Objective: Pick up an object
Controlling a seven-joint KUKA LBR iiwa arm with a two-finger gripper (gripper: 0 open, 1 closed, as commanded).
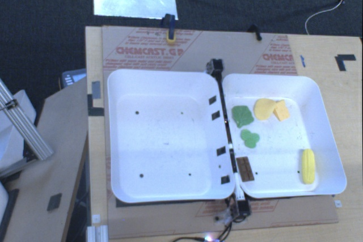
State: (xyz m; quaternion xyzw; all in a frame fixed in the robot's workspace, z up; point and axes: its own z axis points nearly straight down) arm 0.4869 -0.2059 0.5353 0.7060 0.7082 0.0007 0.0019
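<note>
White right bin (323,100) holds all candidates, loose and spaced for easy picking: green pieces (243,115), yellow lump (264,109), corn (307,166), brown block (245,169). Claw state: cannot tell.

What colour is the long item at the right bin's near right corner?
Yellow; the corn-like piece shows plainly in the camera view.
</note>
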